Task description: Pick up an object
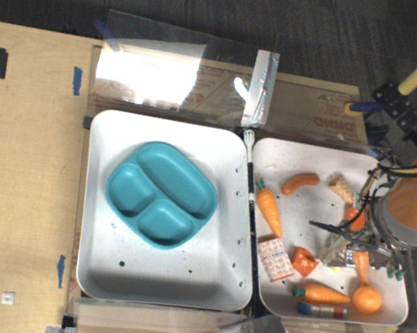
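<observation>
camera view: the right bin (304, 157) holds the toy food, and the hand (345, 242) is down inside it at the right side, with the orange-banded arm (414, 206) above it at the frame's edge. dark thin parts stick out leftward from the hand toward a red piece (303, 260), but whether the hand is apart or together i cannot tell; the wiring and small items around it blur the view. nothing can be seen clamped in it, so i judge the pick as not yet done: the hand is low among the items, and the grasp and lift are left.

candidates lie near: a small orange carrot (362, 266) just beside the hand, an orange ball (367, 300) by the bin's lower right corner, a long carrot (323, 294) along the lower wall, a checked box (275, 259) near the middle divider, another carrot (269, 211) up the left wall, and a sausage-like piece (301, 183) higher up.

for room: the right and lower walls are close to the hand, and items crowd around it. the bare floor in the bin's upper middle is the open part. the left bin (88, 260) carries only a teal divided tray (161, 193), well apart from the hand.
</observation>
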Controlling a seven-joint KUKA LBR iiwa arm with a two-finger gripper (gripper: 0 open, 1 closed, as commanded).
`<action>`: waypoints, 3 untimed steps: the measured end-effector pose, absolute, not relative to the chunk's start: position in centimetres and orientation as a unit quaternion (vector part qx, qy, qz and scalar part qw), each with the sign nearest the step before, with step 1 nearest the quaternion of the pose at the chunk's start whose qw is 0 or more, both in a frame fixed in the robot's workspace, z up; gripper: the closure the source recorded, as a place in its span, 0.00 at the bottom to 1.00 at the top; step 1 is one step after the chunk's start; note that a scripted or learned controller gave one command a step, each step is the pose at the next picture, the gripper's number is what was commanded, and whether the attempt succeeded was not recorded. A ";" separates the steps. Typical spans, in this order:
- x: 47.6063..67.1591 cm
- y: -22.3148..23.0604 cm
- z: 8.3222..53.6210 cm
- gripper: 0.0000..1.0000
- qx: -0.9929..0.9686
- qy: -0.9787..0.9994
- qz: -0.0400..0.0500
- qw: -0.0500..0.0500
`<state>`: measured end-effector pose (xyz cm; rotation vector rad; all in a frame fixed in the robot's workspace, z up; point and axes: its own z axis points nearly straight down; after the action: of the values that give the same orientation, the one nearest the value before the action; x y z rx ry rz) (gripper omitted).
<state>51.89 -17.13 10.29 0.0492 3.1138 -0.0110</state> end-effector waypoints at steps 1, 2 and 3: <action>51.9 -17.1 10.2 0.00 0.016 1.000 -0.003 0.013; 52.1 -17.1 11.4 1.00 0.015 1.000 -0.005 0.018; 54.2 -21.5 8.9 1.00 0.169 0.986 0.001 0.005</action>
<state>54.21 -21.46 8.91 0.5295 3.0863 0.0018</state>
